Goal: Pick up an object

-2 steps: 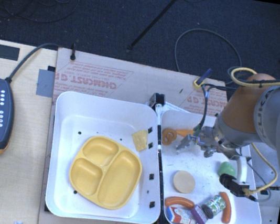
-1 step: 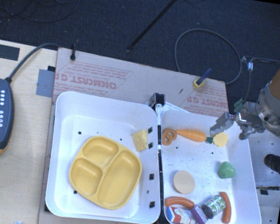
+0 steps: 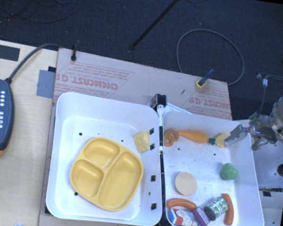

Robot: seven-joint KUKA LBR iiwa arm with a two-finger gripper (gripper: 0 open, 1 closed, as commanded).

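Near corner: I see a carton, can and two sausages crowded against the right bin's front wall; tight picking, I judge.
Mid bin: cookie and green ball lie apart, open on all sides.
Far wall: carrot and pretzel along the back.
Left bin: yellow tray, cheese wedge.
Gripper: over the right bin's far right corner, nothing in it; I cannot tell its opening.
Likely target: carrot's end, nearest.
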